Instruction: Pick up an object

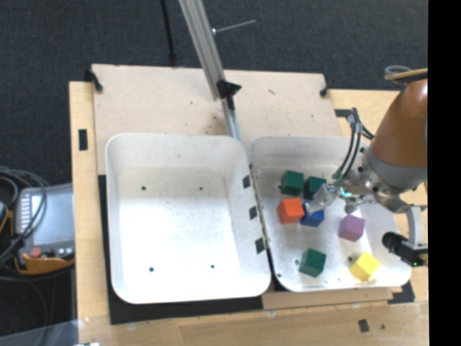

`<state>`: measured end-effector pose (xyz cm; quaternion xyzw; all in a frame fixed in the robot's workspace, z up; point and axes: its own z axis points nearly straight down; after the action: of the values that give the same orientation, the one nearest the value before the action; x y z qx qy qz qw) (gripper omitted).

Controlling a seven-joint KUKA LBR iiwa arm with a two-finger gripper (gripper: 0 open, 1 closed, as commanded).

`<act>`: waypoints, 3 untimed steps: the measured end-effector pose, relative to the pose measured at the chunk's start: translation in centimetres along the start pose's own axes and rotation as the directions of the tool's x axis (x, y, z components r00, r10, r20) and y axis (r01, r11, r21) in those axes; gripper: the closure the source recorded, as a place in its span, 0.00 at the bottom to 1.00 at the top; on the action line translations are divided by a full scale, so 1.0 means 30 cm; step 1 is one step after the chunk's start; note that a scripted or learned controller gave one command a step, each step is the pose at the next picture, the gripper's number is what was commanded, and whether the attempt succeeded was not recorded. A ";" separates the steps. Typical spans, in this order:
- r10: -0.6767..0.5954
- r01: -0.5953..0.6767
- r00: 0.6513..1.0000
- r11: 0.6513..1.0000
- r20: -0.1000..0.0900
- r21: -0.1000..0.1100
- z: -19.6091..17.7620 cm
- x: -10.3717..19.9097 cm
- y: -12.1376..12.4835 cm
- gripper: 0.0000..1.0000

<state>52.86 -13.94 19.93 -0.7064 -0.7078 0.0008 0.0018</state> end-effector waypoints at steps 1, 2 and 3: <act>0.002 -0.002 1.000 1.000 0.001 -0.005 -0.007 -0.001 0.003 0.00; 0.004 -0.004 1.000 1.000 0.002 0.001 0.195 0.002 0.021 0.00; 0.004 -0.004 1.000 1.000 0.004 -0.007 0.341 -0.004 0.025 0.00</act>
<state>53.57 -14.06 9.70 -0.7079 -0.7063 -0.0001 -0.0020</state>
